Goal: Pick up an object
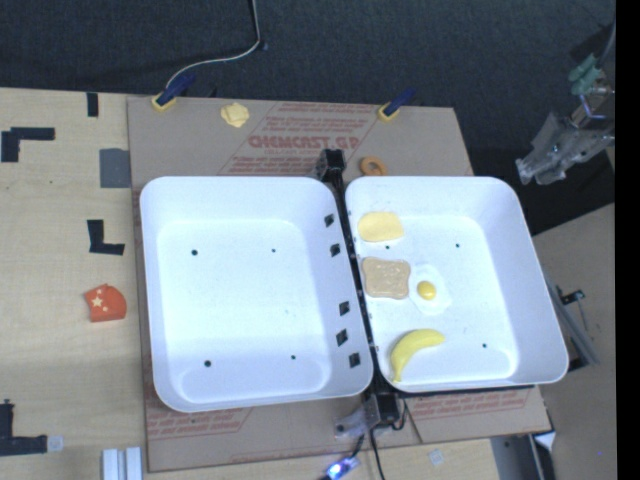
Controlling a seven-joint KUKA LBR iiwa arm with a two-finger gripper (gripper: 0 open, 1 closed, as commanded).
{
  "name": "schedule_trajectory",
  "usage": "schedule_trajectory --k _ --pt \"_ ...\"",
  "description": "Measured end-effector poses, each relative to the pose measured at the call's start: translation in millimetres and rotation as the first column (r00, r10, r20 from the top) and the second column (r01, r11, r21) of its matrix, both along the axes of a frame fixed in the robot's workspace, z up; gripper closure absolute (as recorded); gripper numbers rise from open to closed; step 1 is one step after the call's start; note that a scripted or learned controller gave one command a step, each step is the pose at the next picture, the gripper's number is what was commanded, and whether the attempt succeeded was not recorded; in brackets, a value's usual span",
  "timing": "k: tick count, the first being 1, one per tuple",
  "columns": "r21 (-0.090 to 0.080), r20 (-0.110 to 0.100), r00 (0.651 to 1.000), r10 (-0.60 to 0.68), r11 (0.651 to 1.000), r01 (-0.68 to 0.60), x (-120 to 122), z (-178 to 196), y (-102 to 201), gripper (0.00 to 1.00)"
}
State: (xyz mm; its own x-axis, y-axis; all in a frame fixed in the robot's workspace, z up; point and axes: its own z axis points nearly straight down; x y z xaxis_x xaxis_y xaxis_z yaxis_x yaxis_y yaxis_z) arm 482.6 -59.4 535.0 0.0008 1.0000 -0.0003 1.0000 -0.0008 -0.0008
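Observation:
The right bin [500, 218] holds a pale yellow round piece [380, 227], a tan toast slice [386, 278], a fried egg [428, 290] and a yellow banana [412, 349], all near its left side. My gripper [560, 153] hangs at the far right, above and outside the right bin's far right corner, well apart from all of these objects.
The left bin [240, 298] sits beside the right one. On the bench lie a red piece [106, 303] at the left, a small yellow piece [235, 115] behind the bins and a small orange ring [371, 166]. A white cable [230, 53] runs at the back.

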Motion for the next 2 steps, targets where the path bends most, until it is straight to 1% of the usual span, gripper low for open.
schedule_trajectory --k 1,2 --pt "-0.005 0.000 1.000 -0.012 1.000 0.012 0 -1 -139 1.00" --pt "0.004 -0.014 1.000 0.002 1.000 -0.002 0 -136 -115 1.00"
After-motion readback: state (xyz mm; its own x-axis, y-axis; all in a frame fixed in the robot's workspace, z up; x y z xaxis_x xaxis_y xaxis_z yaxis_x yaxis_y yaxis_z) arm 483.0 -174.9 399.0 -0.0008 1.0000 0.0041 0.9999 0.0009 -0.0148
